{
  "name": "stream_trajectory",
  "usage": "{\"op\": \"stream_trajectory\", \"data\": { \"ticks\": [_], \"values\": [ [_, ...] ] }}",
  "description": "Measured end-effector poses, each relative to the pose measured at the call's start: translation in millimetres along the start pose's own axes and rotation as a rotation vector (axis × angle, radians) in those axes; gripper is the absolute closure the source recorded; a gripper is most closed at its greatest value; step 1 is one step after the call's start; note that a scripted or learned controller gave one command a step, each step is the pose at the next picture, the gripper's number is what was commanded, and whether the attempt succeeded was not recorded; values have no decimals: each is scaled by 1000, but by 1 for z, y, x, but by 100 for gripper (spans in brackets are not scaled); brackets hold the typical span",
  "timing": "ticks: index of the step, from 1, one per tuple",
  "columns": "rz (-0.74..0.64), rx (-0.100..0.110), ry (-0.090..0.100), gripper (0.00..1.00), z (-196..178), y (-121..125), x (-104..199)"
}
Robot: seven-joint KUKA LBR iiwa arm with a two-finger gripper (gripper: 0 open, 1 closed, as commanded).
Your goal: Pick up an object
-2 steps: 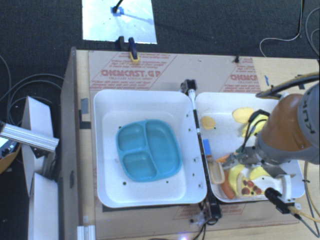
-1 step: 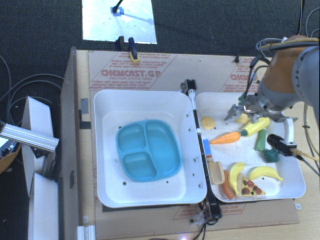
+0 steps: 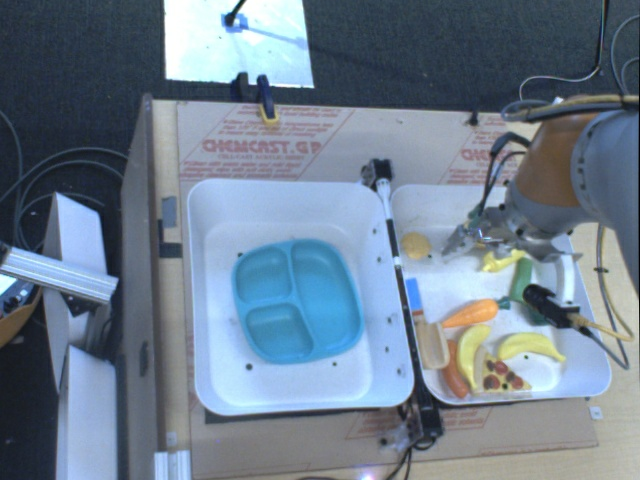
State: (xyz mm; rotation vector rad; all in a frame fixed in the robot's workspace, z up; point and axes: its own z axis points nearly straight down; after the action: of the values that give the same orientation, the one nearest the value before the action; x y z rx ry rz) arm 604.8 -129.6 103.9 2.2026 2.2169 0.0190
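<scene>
We hover our gripper (image 3: 478, 236) low over the right bin (image 3: 598, 363), fingers seemingly spread around nothing, so no pick is made yet: the yellow round piece (image 3: 415, 245) just beside it and the toy carrot (image 3: 470, 314) lie untouched.

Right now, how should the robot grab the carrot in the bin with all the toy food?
Probably from straight above, pinching the carrot across its thick orange middle. It lies flat and nearly sideways, with a little open floor along its upper side. The banana crowds its lower side, so the gripper should close across the narrow width.
</scene>
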Motion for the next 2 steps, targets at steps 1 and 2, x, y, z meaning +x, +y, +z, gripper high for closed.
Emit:
{"op": "stream_trajectory", "data": {
  "ticks": [1, 2],
  "values": [
    [8, 12, -1, 0, 15, -48, -33],
    [-1, 12, 1, 0, 19, 17, -26]
  ]
}}
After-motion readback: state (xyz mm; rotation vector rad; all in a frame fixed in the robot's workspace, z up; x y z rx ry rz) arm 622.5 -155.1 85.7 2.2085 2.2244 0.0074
